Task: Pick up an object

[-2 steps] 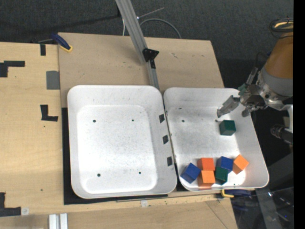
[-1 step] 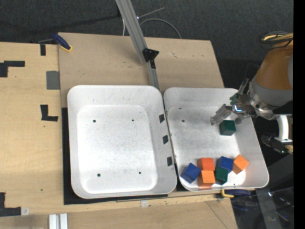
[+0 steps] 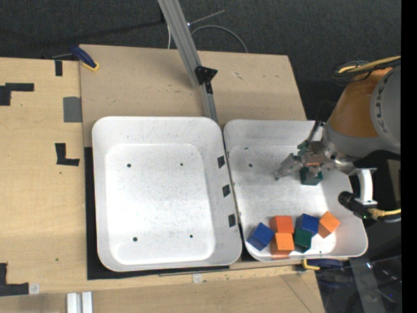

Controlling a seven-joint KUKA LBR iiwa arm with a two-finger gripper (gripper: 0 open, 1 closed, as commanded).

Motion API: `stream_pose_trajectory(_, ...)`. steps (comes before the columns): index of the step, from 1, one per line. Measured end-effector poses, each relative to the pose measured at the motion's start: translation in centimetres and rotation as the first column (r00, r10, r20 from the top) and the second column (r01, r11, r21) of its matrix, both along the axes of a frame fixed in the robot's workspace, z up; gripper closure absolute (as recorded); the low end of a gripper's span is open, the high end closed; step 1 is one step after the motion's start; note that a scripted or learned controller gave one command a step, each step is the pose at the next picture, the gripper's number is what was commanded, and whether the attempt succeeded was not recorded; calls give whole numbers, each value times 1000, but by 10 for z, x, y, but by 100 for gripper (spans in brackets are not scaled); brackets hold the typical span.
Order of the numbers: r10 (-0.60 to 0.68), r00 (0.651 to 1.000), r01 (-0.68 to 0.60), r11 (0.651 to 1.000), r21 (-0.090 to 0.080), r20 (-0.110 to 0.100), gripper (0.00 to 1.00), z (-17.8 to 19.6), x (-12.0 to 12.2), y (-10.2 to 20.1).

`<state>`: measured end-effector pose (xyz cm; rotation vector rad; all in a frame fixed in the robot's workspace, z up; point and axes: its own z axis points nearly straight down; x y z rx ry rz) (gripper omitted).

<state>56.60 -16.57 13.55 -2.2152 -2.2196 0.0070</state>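
My gripper point(image 3: 295, 175) hangs low over the right bin point(image 3: 260, 142), in its right middle part. It stands open: one grey finger point(image 3: 285, 169) points down to the left, and the other side sits at a dark green block point(image 3: 312, 178). That block touches the gripper's right side, and whether it rests on the bin floor I cannot tell. Along the bin's front edge lies a cluster of blocks: a blue one point(image 3: 260, 235), two orange ones point(image 3: 283, 224) point(image 3: 283, 242), another blue point(image 3: 307, 224), a green point(image 3: 302, 240) and an orange point(image 3: 329, 223).
The left bin point(image 3: 156, 188) sits beside the right one, their rims meeting at a divider with black clips point(image 3: 226, 190). A slanted metal pole point(image 3: 186, 38) rises behind the bins. The arm's orange band point(image 3: 355, 109) enters from the right.
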Motion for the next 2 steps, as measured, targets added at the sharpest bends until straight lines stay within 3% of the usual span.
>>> stream_pose_trajectory(1, 0, 1000, 0, 1000, 0, 5, 100, 14, 1, 0)
stream_pose_trajectory(2, 0, 1000, 0, 1000, -2, 12, 100, 76, 6, 5)
